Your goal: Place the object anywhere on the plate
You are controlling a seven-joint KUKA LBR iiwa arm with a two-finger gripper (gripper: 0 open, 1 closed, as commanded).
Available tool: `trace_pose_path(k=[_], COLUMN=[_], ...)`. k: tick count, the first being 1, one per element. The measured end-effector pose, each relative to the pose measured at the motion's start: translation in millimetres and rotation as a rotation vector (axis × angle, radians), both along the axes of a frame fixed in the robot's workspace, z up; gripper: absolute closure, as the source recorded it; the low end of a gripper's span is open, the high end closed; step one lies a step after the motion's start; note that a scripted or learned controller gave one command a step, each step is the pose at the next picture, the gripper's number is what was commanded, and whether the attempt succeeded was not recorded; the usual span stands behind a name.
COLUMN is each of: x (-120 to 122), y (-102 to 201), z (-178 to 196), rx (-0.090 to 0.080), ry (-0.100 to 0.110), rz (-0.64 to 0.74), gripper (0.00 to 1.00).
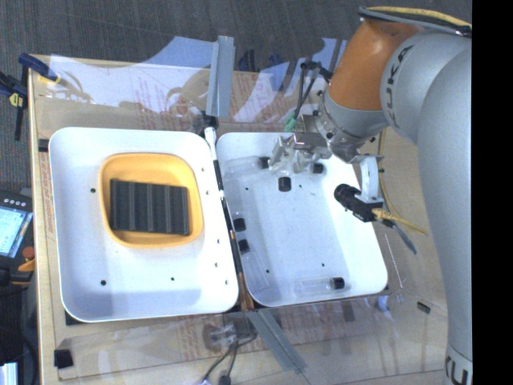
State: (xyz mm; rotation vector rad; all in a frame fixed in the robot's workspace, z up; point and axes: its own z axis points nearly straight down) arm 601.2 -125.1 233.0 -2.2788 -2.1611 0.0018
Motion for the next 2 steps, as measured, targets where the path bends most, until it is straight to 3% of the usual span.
trace_pose_path(k=[1, 2], x=[32.0, 32.1], y=[23.4, 23.2], z=[-16.7, -16.5], rx=[0.000, -0.001], ry=[0.000, -0.001], rz=[0.288, 0.288], gripper=[1.00, 0.00])
